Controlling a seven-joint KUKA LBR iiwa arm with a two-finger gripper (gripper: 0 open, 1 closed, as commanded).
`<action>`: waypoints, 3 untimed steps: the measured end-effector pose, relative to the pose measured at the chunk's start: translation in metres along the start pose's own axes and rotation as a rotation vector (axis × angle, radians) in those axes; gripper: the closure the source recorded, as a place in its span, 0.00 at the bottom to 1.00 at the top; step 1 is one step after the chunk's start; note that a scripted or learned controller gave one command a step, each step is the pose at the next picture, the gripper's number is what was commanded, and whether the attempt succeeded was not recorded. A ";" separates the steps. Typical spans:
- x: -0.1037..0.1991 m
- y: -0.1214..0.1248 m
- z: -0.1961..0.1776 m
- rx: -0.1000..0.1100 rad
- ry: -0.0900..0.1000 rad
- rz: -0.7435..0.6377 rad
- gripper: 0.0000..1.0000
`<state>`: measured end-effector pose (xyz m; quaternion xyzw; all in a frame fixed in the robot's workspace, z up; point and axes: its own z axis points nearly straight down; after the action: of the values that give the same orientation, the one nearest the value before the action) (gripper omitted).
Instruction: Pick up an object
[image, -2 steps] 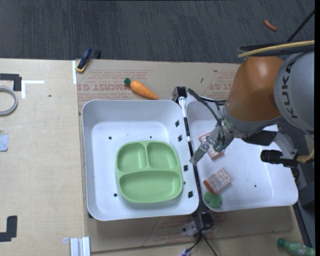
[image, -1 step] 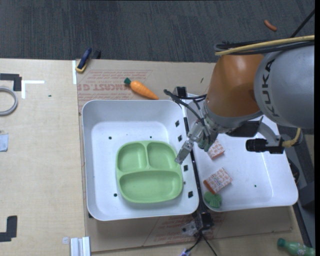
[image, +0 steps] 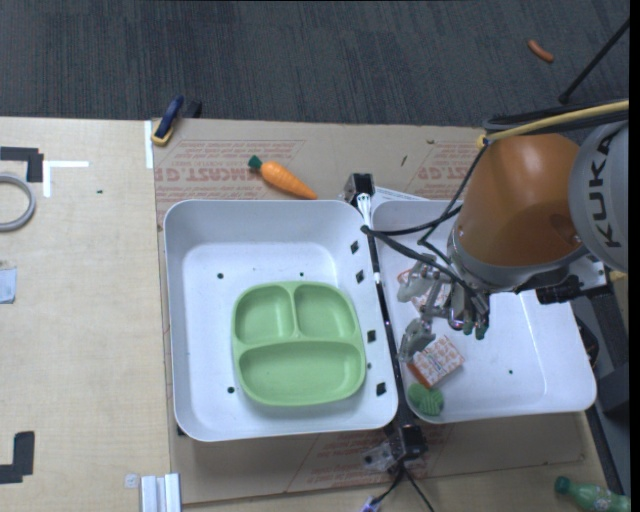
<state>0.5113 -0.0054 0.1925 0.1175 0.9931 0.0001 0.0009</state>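
Observation:
My gripper (image: 437, 318) hangs over the left part of the right bin (image: 530, 385), below the orange band of the arm. Its fingers point down toward a small orange-and-white packet (image: 438, 362) lying on the bin floor. A green round object (image: 428, 402) sits at the bin's front left corner, just below the packet. A pale object (image: 412, 287) lies beside the gripper on its left. Nothing shows between the fingers.
The left bin (image: 200, 300) holds a green divided plate (image: 298, 343). A toy carrot (image: 283, 177) lies on the cardboard behind the bins. A blue marker (image: 168, 118) sits at the cardboard's back left corner. A green bottle (image: 590, 492) lies at the front right.

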 end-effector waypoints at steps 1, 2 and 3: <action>-0.053 0.007 0.000 -0.001 -0.001 -0.089 0.00; -0.025 -0.007 0.000 -0.001 -0.001 -0.366 0.00; 0.010 -0.025 0.000 -0.001 -0.001 -0.795 0.00</action>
<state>0.4960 -0.0273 0.1927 -0.2761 0.9611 0.0000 0.0014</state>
